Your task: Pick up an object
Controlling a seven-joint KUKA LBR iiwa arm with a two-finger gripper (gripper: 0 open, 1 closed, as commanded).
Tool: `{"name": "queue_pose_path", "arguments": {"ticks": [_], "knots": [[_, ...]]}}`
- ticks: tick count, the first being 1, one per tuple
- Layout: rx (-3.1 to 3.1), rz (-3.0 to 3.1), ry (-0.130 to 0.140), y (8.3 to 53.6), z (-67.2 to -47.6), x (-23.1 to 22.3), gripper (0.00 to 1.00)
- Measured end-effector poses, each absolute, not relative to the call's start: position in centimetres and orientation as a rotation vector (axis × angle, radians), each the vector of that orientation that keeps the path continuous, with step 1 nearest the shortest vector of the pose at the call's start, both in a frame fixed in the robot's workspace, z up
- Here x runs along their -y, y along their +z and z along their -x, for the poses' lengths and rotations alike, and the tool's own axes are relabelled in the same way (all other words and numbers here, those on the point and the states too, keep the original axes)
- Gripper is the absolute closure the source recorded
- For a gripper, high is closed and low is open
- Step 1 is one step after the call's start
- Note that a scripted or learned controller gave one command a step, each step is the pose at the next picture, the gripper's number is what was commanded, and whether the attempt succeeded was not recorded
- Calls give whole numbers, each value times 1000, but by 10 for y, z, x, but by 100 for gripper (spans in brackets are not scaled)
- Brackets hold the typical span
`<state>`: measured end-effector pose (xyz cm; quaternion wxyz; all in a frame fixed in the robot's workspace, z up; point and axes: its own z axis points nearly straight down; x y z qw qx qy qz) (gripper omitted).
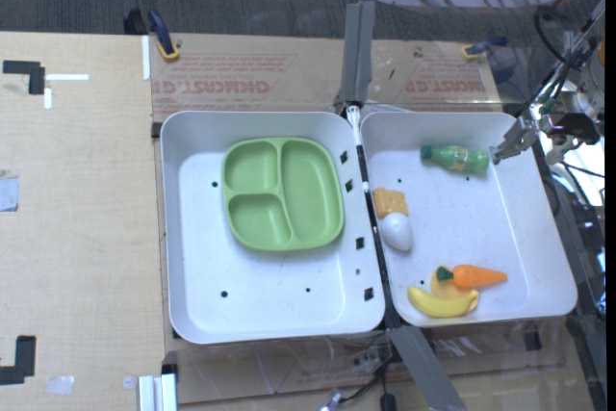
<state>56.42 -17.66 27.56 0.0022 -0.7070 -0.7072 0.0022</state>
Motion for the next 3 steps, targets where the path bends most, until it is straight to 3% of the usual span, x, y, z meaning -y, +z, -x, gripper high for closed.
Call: {"name": "queue_pose_path", "arguments": {"ticks": [1, 2, 3], "knots": [[2234, 2206, 5, 187, -635, 194, 0], [2396, 2034, 1, 91, -660, 191, 0], [2395, 2029, 7, 97, -659, 192, 100]]}}
